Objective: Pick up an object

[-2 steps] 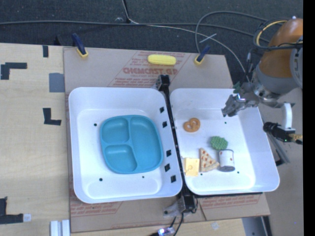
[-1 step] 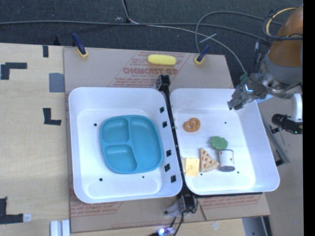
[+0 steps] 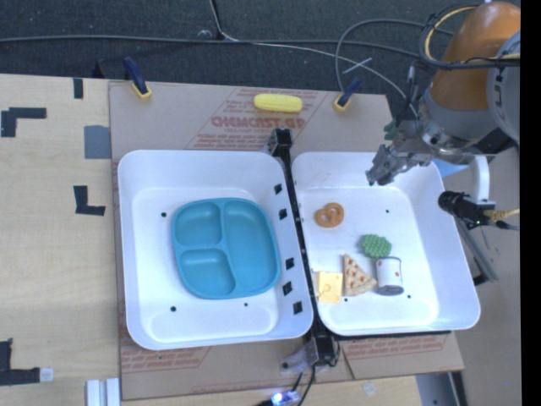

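Arm reaching in frm right, claw angled down-left

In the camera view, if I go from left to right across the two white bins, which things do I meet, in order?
Blue divided plate → pretzel → pizza slice → green broccoli piece → small can. The gripper hangs above the right bin's far corner.

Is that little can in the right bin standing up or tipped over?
Tipped over. The can lies on its side on the right bin's floor beside the pizza slice, its round grey end facing the near wall.
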`<state>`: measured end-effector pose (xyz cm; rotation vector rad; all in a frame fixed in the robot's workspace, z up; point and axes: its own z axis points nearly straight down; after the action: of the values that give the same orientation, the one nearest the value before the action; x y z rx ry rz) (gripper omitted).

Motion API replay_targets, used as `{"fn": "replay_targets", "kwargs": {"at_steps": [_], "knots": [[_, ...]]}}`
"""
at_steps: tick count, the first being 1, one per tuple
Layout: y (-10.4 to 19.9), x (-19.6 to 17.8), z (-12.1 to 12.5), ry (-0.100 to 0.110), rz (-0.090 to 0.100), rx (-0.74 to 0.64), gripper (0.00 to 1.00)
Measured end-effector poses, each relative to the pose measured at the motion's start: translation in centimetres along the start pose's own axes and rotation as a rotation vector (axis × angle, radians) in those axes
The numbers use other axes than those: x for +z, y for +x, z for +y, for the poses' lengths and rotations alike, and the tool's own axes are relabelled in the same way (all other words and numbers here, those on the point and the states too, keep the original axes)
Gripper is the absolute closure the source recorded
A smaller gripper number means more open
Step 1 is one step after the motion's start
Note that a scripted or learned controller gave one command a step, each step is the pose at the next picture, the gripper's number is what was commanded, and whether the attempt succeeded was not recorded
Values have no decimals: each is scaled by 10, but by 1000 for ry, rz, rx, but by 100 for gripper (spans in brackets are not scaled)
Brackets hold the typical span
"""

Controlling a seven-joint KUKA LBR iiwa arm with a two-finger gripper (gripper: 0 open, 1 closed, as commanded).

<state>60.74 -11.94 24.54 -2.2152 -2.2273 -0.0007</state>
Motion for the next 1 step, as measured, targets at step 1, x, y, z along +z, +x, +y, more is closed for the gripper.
{"fn": "replay_targets", "kwargs": {"at_steps": [1], "knots": [[53,-5,8,0,1,-1,100]]}}
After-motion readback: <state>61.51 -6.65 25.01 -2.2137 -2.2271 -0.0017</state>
